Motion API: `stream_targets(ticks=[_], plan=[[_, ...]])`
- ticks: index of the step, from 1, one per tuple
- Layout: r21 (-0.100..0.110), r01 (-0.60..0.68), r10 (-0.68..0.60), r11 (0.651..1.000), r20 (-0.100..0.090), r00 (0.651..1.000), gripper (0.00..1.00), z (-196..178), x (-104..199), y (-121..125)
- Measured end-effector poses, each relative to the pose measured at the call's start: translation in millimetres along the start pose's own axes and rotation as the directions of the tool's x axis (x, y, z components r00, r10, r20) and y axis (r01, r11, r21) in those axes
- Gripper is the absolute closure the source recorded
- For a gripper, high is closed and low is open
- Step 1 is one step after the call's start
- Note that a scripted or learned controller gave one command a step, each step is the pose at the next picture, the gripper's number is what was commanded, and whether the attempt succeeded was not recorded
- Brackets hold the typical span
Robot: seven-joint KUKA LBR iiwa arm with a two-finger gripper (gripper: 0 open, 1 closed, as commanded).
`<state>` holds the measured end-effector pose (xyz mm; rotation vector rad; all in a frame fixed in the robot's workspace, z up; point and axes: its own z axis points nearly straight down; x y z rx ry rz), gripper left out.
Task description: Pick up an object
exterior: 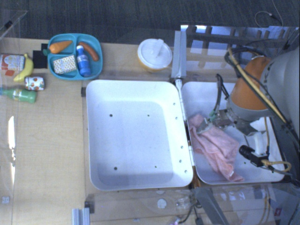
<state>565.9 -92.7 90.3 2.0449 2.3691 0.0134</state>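
Observation:
A crumpled pink cloth (214, 146) lies in the right bin (201, 95), along its left side and toward the front. My gripper (214, 121) hangs low over the cloth's upper end, at the end of the grey arm with the orange band (251, 90). Its tip sits right at the fabric, and I cannot tell whether it touches or grips it.
The left bin (133, 132) lies beside the right one. On the bench at the back left stand a blue divided tray (75, 55) of toy food, a banana (26, 68), a small can (34, 83) and a green bottle (18, 94). A white lidded bowl (154, 54) is behind the bins.

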Motion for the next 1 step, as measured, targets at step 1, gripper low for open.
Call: stream_targets(ticks=[1], plan=[[-0.001, 0.069, -0.069, 0.998, 0.002, 0.998, 0.0, -1.5, -17.6, -64.1]])
